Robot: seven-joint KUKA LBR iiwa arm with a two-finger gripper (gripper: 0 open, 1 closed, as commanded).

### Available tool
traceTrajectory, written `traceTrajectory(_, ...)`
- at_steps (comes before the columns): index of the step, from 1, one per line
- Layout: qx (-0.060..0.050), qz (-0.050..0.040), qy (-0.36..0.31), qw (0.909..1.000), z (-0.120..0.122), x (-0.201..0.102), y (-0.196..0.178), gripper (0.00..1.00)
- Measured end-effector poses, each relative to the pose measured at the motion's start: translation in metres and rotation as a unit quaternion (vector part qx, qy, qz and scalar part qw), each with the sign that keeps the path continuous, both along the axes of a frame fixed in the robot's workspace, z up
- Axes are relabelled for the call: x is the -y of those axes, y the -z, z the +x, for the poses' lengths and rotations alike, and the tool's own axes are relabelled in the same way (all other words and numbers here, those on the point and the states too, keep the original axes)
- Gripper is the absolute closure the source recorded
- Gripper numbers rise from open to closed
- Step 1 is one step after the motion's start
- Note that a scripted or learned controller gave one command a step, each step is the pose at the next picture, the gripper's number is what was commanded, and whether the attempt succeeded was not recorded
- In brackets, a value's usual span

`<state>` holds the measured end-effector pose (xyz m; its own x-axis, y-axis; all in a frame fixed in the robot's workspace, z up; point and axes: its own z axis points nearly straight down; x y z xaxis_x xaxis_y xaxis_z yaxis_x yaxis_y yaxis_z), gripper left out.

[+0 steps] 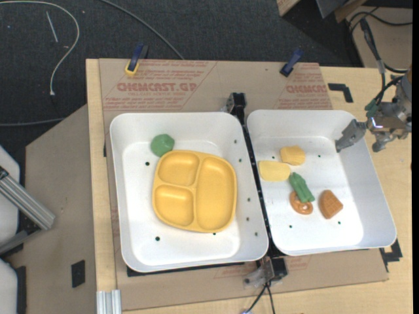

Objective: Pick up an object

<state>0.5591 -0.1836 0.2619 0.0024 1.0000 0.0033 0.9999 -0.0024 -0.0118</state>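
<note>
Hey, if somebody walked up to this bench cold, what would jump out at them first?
Most likely the big yellow plastic divided plate in the middle of the left white bin, with a small green round toy touching its upper left edge. Next, the cluster of small toy foods in the right white bin, and the grey gripper over that bin's upper right rim.

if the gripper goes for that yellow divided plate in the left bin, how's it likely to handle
The yellow plate looks like rigid moulded plastic, so probably stiff and light. It lies flat and wide, so two fingers would likely slip off unless they catch its rim. Pushed, it should slide, not roll.
</note>
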Motion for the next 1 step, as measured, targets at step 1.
traceTrajectory(1, 0.006, -0.0013, -0.001, 1.0000, 0.0021, -0.0004, -0.0058, 0.00)
